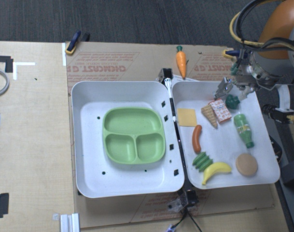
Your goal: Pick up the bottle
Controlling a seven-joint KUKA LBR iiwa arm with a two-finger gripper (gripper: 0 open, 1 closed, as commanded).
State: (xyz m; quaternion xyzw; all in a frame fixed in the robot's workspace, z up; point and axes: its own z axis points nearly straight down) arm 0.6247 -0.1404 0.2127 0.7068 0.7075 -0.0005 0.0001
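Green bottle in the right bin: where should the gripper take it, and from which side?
Take the bottle across the middle of its body, coming straight down from above. It lies flat on the right bin floor, cap end toward the lower right, so fingers should probably close across its short width. Both long sides look free; the snack packet sits to its upper left. The gripper is above the bin's far corner.

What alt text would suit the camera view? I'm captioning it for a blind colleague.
A grey robot arm's gripper hovers at the far edge of the right bin, just above a green bottle lying among toy foods: banana, sausage, cheese slice, cracker box. The left bin holds a green divided plate.
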